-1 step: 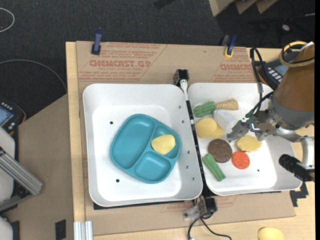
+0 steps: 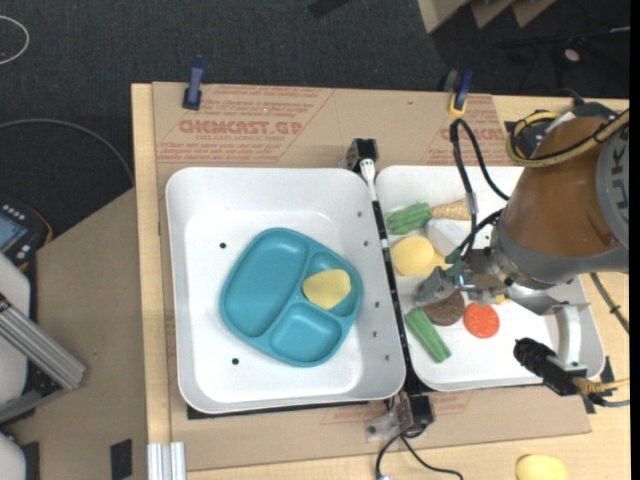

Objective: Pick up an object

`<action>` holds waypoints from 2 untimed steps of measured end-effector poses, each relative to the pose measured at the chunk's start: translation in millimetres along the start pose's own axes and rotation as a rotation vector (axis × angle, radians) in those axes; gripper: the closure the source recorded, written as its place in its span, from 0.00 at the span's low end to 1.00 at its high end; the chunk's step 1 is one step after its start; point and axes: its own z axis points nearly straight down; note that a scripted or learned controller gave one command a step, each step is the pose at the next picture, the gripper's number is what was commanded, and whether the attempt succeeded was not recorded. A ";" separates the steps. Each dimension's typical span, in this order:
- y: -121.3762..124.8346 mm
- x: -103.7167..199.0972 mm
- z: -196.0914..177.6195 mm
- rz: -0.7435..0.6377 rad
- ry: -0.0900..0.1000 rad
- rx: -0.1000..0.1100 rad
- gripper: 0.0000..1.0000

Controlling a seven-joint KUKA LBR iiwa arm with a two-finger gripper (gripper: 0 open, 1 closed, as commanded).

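Note:
The right bin (image 2: 497, 370) holds several small toys. A yellow ball (image 2: 413, 256) lies near its left wall, with a green piece (image 2: 408, 217) and a tan cone (image 2: 452, 209) behind it. Closer to the front sit a brown round piece (image 2: 446, 314), a red-orange disc (image 2: 482, 321) and a second green piece (image 2: 428, 335). My gripper (image 2: 446, 286) hangs low over this bin, just behind the brown piece and right of the yellow ball. The wrist hides how it stands and whether anything is in it.
A teal divided plate (image 2: 262, 303) lies in the left bin (image 2: 196, 230), with a pale yellow piece (image 2: 326, 287) in its right compartment. The arm's grey and orange body (image 2: 560, 213) covers the right bin's far right part. Black cables (image 2: 470, 183) cross above that bin.

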 end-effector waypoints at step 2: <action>2.8 34.6 -148.0 -0.003 -0.002 -0.022 1.00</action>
